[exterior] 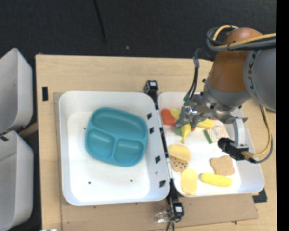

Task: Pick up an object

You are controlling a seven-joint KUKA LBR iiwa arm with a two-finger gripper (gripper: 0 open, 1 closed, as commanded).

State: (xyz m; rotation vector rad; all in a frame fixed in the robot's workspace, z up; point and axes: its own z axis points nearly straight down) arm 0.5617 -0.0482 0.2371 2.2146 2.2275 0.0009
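two white bins on the bench; gripper [188,121] sits low in the right bin [250,177], over a banana [185,131]. jaw state unreadable. best lift straight, slowly.

A pale wooden desk [111,73] with a flat, bare top carries two shallow white bins, set side by side and touching along their inner walls near the desk's middle. The left bin [70,177] spans most of the desk's left half, its outer wall close to the left edge. The right bin [248,182] reaches toward the right edge, its near corner close to the desk's front right corner. Small black clips [150,86] sit where the bins meet, at the far and near ends of the seam.
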